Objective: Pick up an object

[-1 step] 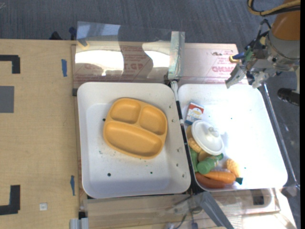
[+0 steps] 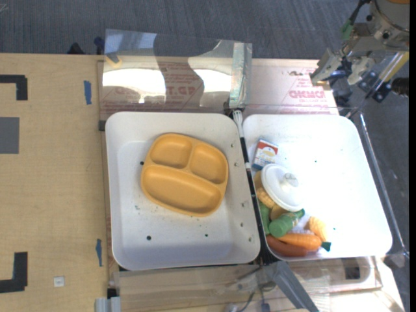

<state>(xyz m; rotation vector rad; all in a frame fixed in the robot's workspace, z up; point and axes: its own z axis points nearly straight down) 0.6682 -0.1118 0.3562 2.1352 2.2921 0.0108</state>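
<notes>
I read the gripper [image 2: 338,60] parked high at the far right corner of the right bin [image 2: 351,174], outside its rim and over the bench; I cannot tell how it is set, since the view is too cluttered there. An orange band shows at the wrist above it.

All pickable items sit against the right bin's left wall. A small red, white and blue carton [image 2: 264,153] lies nearest the far end of that wall. Just in front of it sits a white round lid with a knob [image 2: 283,186], resting partly on yellow pieces [image 2: 266,200] I cannot identify. Toward the near left corner: a green toy piece [image 2: 281,227], touching an orange toy carrot [image 2: 300,240].

Left of the right bin, the left bin [image 2: 123,239] holds a yellow divided plate [image 2: 185,173], three compartments, lying flat.
</notes>
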